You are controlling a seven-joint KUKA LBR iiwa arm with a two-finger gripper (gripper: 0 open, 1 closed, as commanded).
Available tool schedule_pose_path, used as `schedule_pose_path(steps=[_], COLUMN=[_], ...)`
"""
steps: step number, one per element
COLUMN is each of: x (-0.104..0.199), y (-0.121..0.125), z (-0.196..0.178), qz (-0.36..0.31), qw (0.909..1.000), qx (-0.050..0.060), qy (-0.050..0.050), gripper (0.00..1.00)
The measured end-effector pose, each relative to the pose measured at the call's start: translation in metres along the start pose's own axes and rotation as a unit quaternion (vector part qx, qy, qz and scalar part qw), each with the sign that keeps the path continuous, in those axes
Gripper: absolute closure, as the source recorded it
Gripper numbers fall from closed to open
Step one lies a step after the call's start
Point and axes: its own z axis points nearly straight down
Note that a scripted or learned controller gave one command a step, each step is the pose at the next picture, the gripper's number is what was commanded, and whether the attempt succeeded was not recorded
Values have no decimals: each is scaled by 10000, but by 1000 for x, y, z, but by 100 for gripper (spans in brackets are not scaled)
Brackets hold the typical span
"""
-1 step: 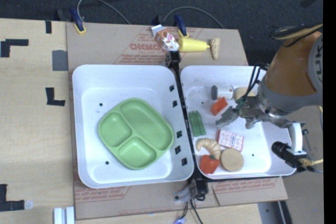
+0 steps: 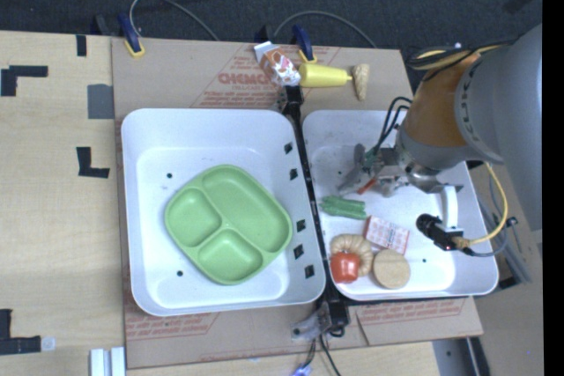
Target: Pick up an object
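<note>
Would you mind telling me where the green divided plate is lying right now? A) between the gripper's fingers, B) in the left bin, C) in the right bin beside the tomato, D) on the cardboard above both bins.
B: the green divided plate lies flat on the floor of the left bin, across the divider from the gripper and the food items in the right bin.
</note>
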Motion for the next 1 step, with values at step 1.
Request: schedule_pose_path(steps=[1], x=[2], y=[38], z=[1], qz=[2], qw=[10000], qx=[14], qy=[6], gripper=[0])
